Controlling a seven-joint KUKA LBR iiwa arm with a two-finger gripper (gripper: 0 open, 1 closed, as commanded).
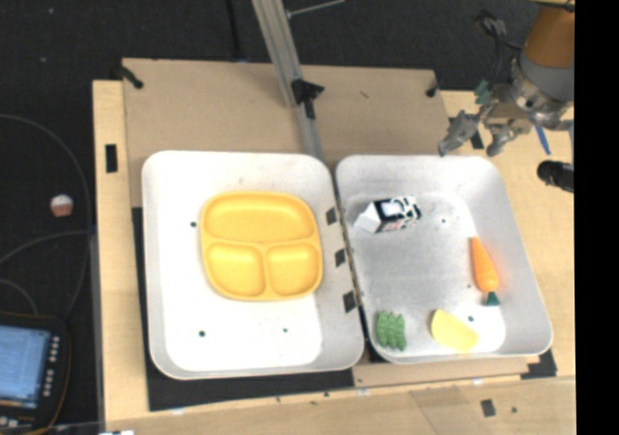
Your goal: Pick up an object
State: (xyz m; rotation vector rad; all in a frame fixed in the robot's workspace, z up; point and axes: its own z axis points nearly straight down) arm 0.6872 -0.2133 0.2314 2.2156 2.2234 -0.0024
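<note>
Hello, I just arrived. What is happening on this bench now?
A grey robot arm reaches in from the right, and its claw hangs over the far edge of the right bin, holding nothing. In that bin lie a small milk carton, a carrot, a yellow piece and a green piece. The left bin holds a yellow divided plate.

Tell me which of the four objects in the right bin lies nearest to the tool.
The small black-and-white carton, near the bin's top left. The tool hangs above the bin's top edge; the carrot, the yellow piece and the green piece lie farther down.
</note>
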